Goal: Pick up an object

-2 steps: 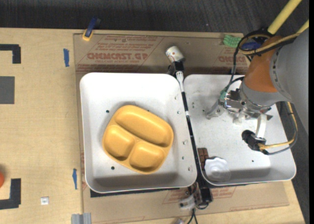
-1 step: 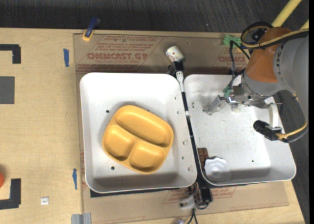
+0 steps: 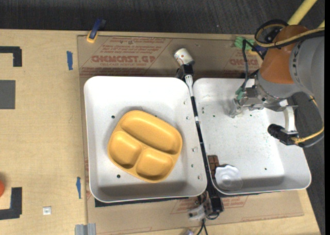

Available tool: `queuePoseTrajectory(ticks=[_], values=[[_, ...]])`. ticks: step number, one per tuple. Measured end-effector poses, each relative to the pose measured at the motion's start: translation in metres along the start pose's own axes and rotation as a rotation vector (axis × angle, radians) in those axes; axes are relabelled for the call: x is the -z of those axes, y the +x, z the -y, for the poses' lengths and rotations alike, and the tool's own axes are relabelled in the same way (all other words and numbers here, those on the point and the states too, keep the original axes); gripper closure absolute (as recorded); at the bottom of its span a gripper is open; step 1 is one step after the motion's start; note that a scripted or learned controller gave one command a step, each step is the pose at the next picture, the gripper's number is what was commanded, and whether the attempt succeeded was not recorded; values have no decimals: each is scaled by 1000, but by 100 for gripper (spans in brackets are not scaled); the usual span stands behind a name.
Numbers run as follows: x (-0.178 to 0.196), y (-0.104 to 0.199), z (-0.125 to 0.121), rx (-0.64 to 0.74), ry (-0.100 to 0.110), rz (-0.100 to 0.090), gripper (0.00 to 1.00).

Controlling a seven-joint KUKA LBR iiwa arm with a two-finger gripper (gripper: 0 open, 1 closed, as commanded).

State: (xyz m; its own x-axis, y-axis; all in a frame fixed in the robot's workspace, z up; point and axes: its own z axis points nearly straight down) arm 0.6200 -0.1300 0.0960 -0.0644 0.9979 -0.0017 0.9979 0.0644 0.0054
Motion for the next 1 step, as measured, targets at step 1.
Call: queuePoseTrajectory(ticks=[1], values=[[0, 0, 0, 0, 0, 0, 0]])
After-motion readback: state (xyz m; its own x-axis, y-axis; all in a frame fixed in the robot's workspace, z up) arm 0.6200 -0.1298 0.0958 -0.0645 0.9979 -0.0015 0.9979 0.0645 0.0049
